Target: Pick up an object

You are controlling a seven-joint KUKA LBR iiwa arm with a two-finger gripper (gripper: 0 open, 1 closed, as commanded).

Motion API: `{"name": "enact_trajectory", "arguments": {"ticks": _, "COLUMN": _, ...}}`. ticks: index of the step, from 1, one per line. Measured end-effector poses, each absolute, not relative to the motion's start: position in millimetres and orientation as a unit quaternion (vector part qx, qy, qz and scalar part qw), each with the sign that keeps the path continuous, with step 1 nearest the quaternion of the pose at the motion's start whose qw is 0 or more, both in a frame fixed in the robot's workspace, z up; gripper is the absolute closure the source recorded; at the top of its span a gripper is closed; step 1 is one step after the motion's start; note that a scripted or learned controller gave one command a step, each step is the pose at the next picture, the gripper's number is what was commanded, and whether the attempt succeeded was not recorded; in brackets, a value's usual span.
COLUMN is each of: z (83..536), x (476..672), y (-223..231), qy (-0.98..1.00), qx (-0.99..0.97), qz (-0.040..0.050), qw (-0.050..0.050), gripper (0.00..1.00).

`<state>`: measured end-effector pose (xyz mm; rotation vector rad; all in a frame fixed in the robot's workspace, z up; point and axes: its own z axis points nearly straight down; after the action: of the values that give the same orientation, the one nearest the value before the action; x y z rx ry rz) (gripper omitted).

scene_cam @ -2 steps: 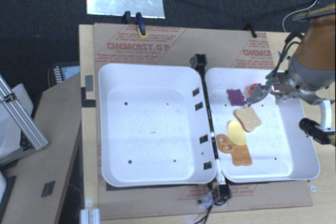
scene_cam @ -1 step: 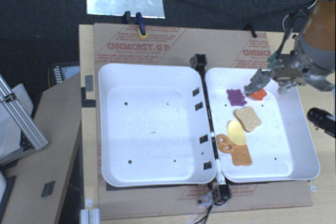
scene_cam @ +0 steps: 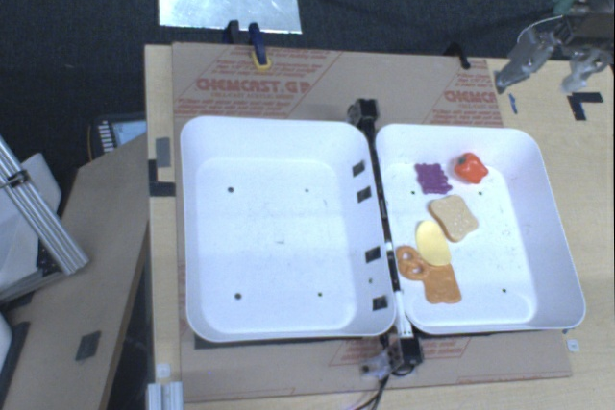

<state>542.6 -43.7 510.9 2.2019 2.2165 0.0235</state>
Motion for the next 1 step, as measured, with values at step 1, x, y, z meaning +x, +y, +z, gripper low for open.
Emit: {"name": "enact_trajectory", "arguments": {"ticks": 1, "z": 512.8, "x": 541.7, "y": -43.8, "qy": 0.711, "qx": 0.703, "qz": 0.0026, "qw": 0.003, "gripper": 1.0}}
